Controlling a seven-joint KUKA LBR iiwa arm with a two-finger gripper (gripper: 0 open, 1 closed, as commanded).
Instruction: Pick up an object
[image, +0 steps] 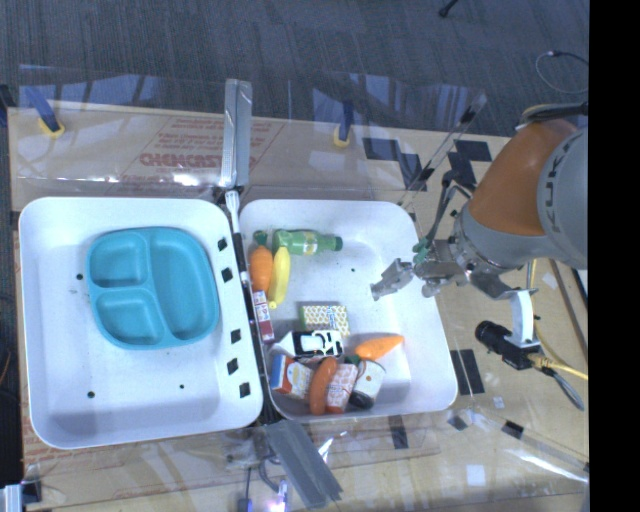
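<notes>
While pincer (395, 280) hovers, carrot (378, 348) below-left

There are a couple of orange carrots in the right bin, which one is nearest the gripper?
The carrot lying by the front pile, pointing right toward the gripper. The other carrot lies against the bin's left wall beside the banana.

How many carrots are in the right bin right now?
3. One carrot lies beside the banana near the bin's left wall, one at the front right, and one stands in the front pile. Others may be hidden under that pile.
</notes>
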